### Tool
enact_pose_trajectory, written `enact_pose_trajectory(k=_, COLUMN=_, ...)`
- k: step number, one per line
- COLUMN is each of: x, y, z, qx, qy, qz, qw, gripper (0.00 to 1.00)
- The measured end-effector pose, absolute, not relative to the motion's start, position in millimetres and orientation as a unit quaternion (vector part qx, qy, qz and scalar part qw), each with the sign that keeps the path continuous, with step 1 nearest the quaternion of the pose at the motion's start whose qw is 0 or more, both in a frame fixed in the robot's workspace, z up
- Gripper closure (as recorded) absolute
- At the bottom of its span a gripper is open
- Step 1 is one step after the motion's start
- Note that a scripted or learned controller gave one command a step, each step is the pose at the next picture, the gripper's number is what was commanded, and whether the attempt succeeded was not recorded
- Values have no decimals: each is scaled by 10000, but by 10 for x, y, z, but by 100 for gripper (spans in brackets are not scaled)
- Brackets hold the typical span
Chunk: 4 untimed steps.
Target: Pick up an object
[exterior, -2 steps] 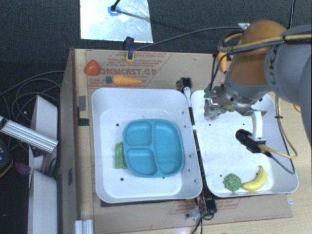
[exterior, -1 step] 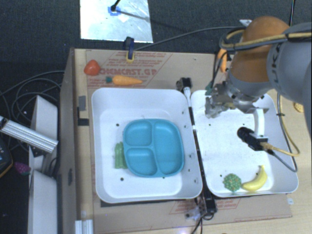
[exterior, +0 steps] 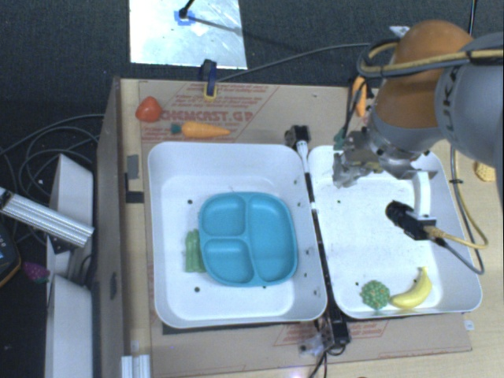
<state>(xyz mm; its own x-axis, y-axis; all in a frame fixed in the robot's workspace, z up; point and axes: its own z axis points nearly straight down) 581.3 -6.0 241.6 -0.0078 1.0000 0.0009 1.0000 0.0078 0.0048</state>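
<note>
The pincer (exterior: pixel 349 169) hung over the far left corner of the right bin (exterior: pixel 370 235), which sat toward the bench's (exterior: pixel 260 105) right edge. Whether it was spread or pressed together could not be told, and nothing showed in its grip. A yellow banana (exterior: pixel 413 291) and a knobbly green ball (exterior: pixel 376 294) lay just beside each other at that bin's near edge, well apart from the pincer. The left bin (exterior: pixel 169 211) carried a blue divided plate (exterior: pixel 248 239) with a green piece (exterior: pixel 192 252) against its left side. An orange carrot (exterior: pixel 201 130) lay on the bench along its far edge.
</note>
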Motion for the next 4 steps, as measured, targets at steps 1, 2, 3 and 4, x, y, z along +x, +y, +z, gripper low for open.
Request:
enact_pose_trajectory(k=1, x=5755, y=231, z=2378, qx=7055, qy=7087, qz=6, qw=1, gripper=100)
enact_pose_trajectory(k=2, x=5525, y=-313, z=2424, qx=7065, qy=7077, qz=0, qw=7, gripper=100)
enact_pose_trajectory(k=3, x=5765, y=-276, z=1982, qx=7059, qy=7083, qz=0, qw=1, gripper=100)
enact_pose_trajectory(k=4, x=5775, y=-275, z=2093, qx=7051, qy=7091, qz=11, qw=10, gripper=100)
